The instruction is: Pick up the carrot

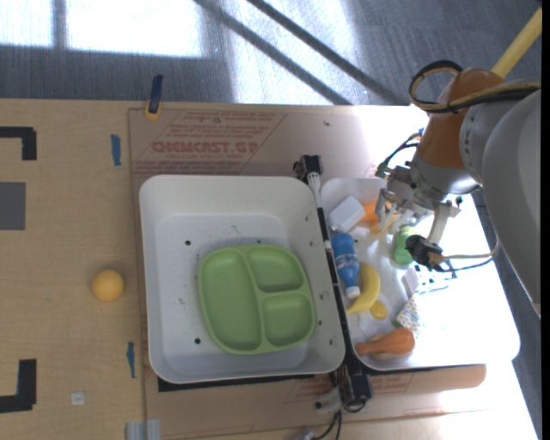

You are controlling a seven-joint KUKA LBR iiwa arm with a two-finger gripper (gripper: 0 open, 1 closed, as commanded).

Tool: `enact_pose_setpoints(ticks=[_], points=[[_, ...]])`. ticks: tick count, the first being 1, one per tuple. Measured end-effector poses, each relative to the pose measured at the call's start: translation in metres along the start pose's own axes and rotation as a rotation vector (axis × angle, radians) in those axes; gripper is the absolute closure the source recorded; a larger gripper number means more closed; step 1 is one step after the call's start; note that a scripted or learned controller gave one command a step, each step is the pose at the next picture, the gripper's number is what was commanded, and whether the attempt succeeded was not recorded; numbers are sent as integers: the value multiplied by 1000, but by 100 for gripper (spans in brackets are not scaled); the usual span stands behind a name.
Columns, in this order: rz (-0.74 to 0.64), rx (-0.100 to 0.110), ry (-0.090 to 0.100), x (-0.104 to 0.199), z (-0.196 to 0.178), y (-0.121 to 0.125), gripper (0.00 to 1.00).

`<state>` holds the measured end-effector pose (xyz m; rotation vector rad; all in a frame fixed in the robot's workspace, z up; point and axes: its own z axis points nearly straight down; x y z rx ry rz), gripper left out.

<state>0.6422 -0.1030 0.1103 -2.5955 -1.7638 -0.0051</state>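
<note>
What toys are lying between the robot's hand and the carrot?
In the camera view, a green toy and a yellow banana lie in the right bin between the gripper and the carrot.

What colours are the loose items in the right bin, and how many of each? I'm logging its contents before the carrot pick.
Orange: 2, the carrot and a small piece
Blue: 1, bottle
Yellow: 1, banana
Green: 1, round item
White: 1, block
Patterned: 1, packet
Total: 7

Brown cardboard-topped bench, grey floor, bright sunlit patch
</note>
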Motion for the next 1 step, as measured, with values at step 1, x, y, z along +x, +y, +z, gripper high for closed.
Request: enact_pose_setpoints(ticks=[1], points=[[284,5,-3,36,-75,-81,100]])
